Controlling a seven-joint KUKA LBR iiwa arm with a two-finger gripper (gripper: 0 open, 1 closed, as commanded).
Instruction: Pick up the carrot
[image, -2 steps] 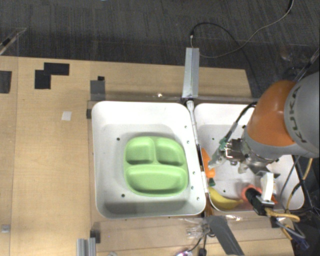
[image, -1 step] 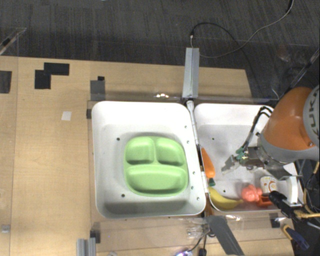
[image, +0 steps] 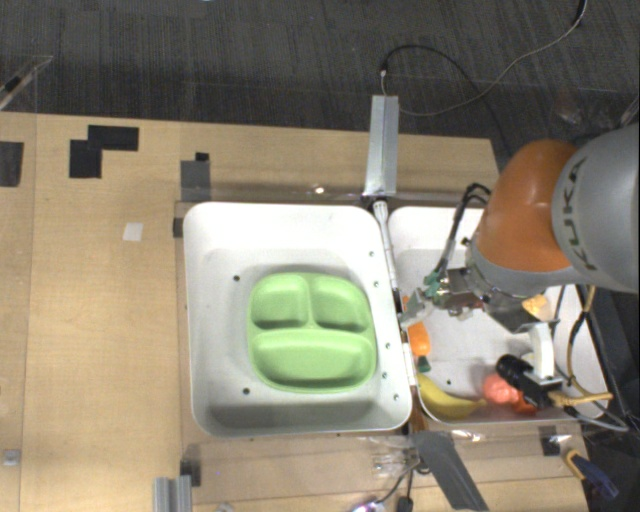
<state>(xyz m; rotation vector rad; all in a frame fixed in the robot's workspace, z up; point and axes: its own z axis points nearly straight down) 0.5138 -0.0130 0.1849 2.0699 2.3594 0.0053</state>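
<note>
The carrot (image: 419, 341) is a small orange piece with a green top. It lies in the right bin (image: 420, 232) against its left wall, close to the divider between the bins. My gripper (image: 443, 291) hangs above the right bin, just up and to the right of the carrot, apart from it. The grey and orange arm covers much of the bin behind the gripper. Nothing shows between the gripper and the carrot.
A yellow banana (image: 446, 401) lies at the right bin's front left corner, just below the carrot. A reddish-orange item (image: 499, 390) sits to its right. The left bin (image: 215, 300) holds a green divided plate (image: 310, 332).
</note>
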